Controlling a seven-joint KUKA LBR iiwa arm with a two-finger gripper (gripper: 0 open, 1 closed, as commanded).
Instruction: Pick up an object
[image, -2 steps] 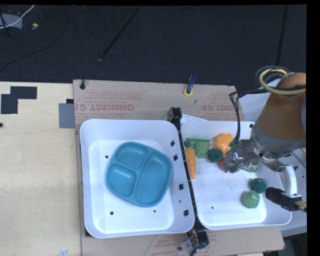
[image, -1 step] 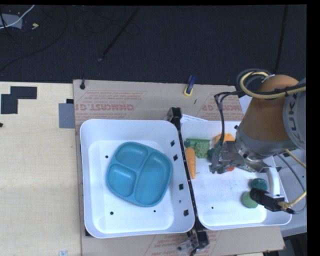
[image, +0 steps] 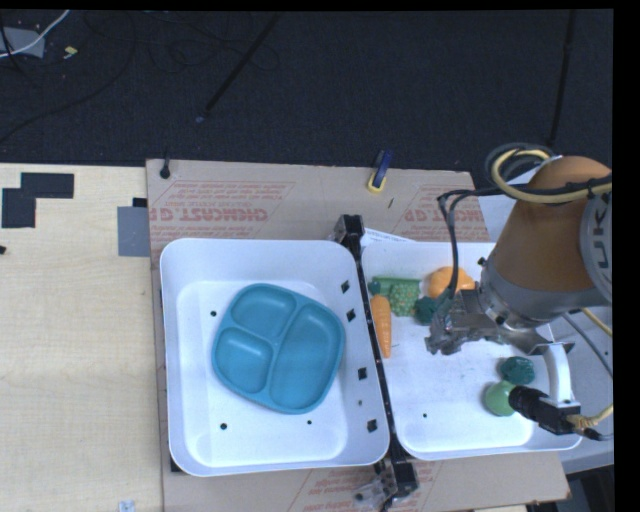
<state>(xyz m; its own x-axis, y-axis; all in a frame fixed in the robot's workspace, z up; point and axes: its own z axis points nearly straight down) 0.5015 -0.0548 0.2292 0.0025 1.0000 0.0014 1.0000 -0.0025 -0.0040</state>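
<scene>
While the gripper, its grip unreadable, hangs in the right bin, the carrot lies just left.

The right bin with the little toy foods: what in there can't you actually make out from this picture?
- Gripper: small and dark in the camera view; whether it holds anything cannot be told.
- Orange toy: partly hidden behind the arm.
- Dark green piece: too small to identify.
- Right bin: its far right part is covered by the arm.

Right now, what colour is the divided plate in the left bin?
The divided plate is light blue, plain with no pattern, seen clearly in the camera view.
</scene>
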